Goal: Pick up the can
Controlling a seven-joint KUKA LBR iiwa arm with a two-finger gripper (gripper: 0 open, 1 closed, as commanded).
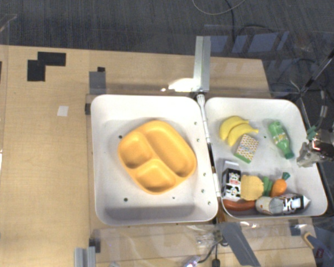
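Can of white and black metal (282, 204) seems to lie on its side at the near wall of the shallow white right bin (292, 113), pressed among toy food. The grey hand (312, 152) hovers by the bin's right wall; whether it is open or closed I cannot tell. The crowded neighbours may block the grasp, or the can may roll.

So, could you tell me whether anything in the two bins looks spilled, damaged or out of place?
Nothing looks spilled or broken. The right bin is simply crowded: bananas, a green bottle and a heap along its near edge. The yellow divided plate sits askew in the left bin.
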